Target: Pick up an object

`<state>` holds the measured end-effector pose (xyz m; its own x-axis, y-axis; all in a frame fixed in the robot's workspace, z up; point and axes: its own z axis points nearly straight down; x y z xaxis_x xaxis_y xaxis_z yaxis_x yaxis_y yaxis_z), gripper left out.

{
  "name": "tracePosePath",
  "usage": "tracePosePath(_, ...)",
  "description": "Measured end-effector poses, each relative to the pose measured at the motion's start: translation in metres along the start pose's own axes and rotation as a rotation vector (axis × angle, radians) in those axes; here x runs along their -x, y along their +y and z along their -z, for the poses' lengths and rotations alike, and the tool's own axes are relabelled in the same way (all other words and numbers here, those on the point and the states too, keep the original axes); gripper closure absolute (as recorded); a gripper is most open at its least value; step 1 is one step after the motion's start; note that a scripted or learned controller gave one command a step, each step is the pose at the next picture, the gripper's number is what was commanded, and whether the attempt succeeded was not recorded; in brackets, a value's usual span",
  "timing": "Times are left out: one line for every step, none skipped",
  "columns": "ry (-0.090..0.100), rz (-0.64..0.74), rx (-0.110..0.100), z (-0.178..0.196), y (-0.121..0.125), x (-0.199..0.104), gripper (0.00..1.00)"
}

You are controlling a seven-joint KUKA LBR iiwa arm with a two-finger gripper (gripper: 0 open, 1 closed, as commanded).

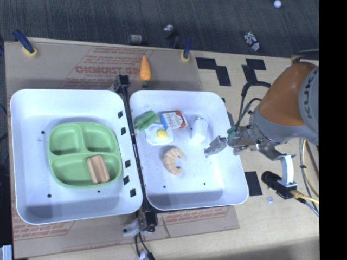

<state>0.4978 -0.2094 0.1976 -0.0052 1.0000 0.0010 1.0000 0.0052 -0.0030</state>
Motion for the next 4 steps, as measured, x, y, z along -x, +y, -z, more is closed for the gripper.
tracePosePath(0.0,0.003,0.001,-0.106,0.007,-0.024,0.0)
tracePosePath(-0.001,0.0,0.003,-0.083,0.107,0.002,0.0)
tracePosePath(0.0,0.001,0.0,-0.074,0.026,-0.025,0.0)
tracePosePath(0.001,0.001,-0.001,-0.106,-0.021,-0.061,0.0)
